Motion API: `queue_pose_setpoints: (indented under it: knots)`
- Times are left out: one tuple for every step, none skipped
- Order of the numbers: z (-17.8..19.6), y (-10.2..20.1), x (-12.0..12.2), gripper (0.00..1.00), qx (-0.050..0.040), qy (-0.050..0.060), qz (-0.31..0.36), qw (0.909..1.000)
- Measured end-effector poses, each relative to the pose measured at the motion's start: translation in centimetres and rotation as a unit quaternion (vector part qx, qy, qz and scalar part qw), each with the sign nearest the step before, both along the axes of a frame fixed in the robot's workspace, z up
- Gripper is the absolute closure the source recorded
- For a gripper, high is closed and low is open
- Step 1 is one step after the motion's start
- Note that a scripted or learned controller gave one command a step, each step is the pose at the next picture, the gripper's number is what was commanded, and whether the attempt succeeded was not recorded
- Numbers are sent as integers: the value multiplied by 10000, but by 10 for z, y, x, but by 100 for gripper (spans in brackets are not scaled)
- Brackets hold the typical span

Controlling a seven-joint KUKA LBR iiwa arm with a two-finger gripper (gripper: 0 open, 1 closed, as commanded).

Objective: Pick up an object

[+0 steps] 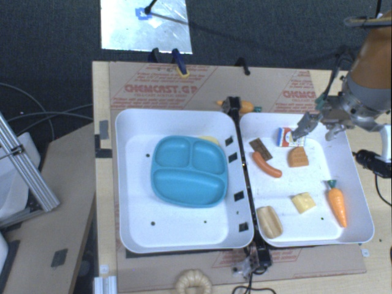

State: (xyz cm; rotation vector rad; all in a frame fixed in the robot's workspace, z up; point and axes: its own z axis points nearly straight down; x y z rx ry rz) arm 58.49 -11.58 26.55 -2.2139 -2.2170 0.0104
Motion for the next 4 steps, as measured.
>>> queue_pose_setpoints:
  knots:
    - [7, 0, 2, 0, -6, -61, 11, 10000]
    - [-34, 0, 1, 0, -9, -52, 0, 10000]
    - [-91, 9, 1, 0, -3, -44, -6, 10000]
    - [-152, 15, 3, 0, -1, -38, -5, 10000]
